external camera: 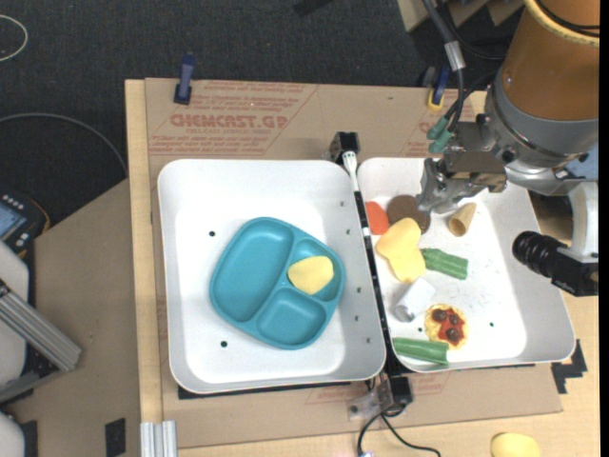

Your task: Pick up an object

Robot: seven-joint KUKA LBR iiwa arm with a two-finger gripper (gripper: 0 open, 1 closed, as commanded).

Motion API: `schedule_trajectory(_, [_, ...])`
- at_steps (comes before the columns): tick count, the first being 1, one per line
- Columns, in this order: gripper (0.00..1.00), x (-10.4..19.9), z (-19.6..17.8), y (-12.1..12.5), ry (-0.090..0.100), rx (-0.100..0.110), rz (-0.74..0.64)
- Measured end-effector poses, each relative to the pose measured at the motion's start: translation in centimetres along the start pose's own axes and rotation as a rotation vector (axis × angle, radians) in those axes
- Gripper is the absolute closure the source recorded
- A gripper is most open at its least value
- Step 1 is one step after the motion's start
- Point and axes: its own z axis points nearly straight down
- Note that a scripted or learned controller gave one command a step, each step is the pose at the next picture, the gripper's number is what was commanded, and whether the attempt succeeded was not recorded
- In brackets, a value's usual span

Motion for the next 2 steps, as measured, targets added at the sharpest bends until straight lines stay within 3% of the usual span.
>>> schedule_trajectory(1, [1.00,-9.1,7.8,-0.3,-0.004,0.015,0.017])
schedule_trajectory(2, [1.00,-2.3,-2.7,0.1,0.000,-0.008,-0.001])
